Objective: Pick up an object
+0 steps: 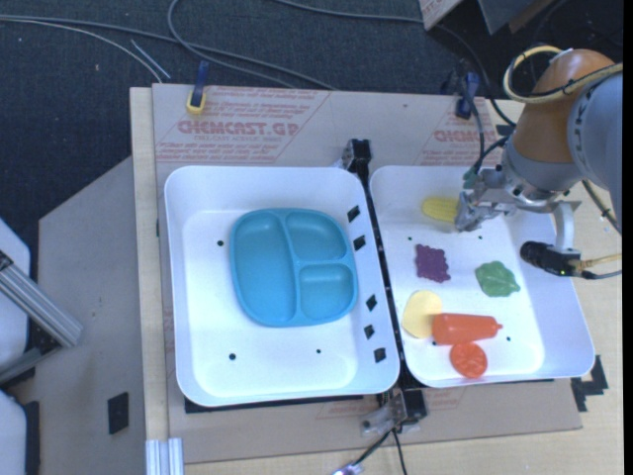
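- Nearest the camera, at the front rim of the right bin (554, 364), lies a round red piece (470, 360); touching it just behind is an orange carrot-like piece (465, 327), and a pale yellow disc (421, 313) sits against that one's left end.
- Behind the disc, a purple piece (431, 262); to its right, well apart, a green leafy piece (497, 278).
- Farthest back from the disc, a yellow piece (439, 208) lies near the bin's rear wall, with the gripper (471, 212) low just beside its right end.
- Whether the jaws are spread or pressed together I cannot tell; nothing shows between them.
- Judged step: the approach to the yellow piece, grasp not yet made. Next calls for centring over it and closing.
- Room: the rear wall is close, so little slack there; open floor lies toward the purple piece.
- The left bin (198, 344) holds a blue divided plate (293, 265), both bins on the tabletop (158, 265).
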Available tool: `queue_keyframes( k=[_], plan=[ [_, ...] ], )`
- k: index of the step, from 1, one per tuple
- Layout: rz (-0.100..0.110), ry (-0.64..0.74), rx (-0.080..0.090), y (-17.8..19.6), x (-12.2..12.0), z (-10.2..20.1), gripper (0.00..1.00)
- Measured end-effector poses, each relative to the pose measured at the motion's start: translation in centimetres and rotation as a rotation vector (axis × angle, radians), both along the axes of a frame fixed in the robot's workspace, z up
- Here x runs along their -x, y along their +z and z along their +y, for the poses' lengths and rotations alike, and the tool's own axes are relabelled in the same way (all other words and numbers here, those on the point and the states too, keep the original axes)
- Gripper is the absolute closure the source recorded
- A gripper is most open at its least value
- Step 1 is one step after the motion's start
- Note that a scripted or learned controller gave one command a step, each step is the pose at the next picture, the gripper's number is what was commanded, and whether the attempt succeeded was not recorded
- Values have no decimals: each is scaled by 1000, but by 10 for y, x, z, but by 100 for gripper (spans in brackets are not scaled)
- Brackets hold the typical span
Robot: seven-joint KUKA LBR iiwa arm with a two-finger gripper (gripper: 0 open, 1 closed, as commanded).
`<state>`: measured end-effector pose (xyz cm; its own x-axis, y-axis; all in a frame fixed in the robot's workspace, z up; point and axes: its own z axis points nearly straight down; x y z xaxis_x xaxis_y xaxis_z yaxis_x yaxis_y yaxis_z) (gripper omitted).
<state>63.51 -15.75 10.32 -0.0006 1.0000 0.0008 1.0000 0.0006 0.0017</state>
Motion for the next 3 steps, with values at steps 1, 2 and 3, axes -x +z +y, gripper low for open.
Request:
queue_keyframes(
  k=[1, 2, 3],
  plan=[
    [-6, 2, 2, 57, -9, 8, 100],
    [-5, 0, 2, 102, -14, 5, 100],
    [-5, 1, 2, 149, -13, 12, 100]
  ],
)
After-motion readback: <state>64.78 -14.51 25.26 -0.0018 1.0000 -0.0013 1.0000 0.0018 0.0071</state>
